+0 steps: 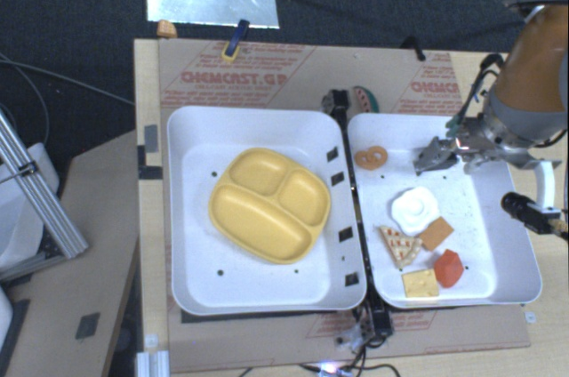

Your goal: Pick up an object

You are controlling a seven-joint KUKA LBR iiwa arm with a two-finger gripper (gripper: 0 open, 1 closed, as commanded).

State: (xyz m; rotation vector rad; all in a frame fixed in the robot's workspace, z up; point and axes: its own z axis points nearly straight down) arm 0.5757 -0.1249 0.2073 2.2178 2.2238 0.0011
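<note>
Cheese square (420,283) and red piece (449,268) sit closest, at the right bin's (516,273) front edge.

Gripper (434,157) hovers over the rear of that bin, fingers slightly parted, nothing between them. Food's all clustered here: pretzel ring (372,157) just beside the fingertips towards the divider, white egg (414,209) in front of them, brown cracker (436,234) touching it, waffle wedge (399,244) alongside. Best bet, I'd say, is a straight drop onto the egg — it stands proudest and has bare floor behind it. The ring's close to the wall, so tight clearance there. Plenty of open floor along the bin's right side. Left bin (191,277) holds a yellow divided tray (269,204).
</note>
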